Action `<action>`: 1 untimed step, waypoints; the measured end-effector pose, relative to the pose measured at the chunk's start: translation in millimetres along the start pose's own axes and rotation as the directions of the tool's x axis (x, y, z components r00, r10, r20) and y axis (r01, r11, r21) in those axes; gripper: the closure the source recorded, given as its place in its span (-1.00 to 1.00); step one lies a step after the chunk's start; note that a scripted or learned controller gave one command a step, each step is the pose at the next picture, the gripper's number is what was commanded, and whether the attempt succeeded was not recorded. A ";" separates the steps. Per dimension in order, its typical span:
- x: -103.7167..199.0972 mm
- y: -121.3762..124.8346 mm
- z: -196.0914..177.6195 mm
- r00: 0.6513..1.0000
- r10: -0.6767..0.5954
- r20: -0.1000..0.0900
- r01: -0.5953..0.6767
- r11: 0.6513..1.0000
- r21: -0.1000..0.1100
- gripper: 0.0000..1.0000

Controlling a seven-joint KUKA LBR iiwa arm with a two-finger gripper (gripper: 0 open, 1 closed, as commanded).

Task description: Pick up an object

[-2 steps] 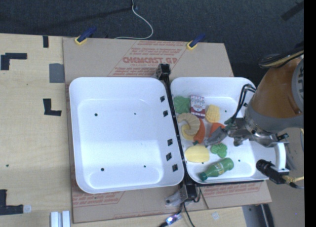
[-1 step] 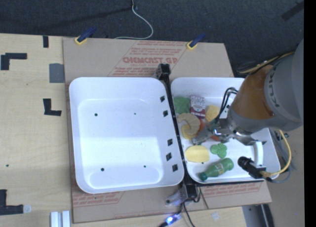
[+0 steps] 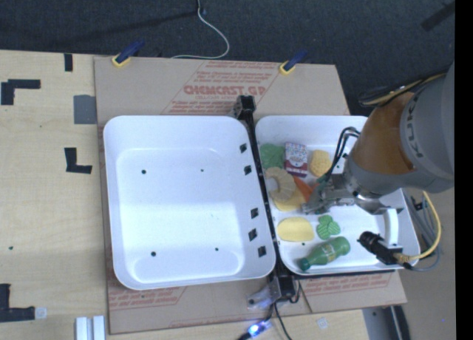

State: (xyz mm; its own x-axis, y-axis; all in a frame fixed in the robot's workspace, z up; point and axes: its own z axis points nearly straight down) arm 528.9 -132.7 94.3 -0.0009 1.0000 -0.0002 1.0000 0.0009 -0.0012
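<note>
The arm reaches in from the right with its gripper point(image 3: 319, 196) low over the right bin point(image 3: 336, 126), among a cluster of small play-food pieces; whether it is released or clenched on anything cannot be told from this slant. The likeliest target, by judgement, is whatever lies just beneath it: a pale tan piece point(image 3: 283, 189) at the bin's left side, with an orange strip point(image 3: 299, 184) beside it. These look like light, hollow plastic toys, stiff and somewhat slick, so a pinch across the narrow width should hold better than one along the length. The green bottle point(image 3: 326, 251) lies on its side near the bin's front wall, its long axis running roughly left to right and tilted a little, the cap end toward the left (a grasp across its body, square to that axis, would suit it). The yellow oval piece point(image 3: 295, 230) lies flat just above the bottle, long axis also left to right. The left bin point(image 3: 118, 139) sits alongside on the counter point(image 3: 44, 183).
</note>
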 end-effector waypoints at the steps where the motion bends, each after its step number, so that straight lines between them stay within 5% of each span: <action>1: 20.2 113.1 11.5 1.000 -0.007 0.000 0.007 1.000 0.021 1.00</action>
State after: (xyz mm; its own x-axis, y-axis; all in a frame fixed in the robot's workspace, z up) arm 641.9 -112.5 82.6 -0.0077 1.0000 -0.0003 0.9997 0.0077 -0.0221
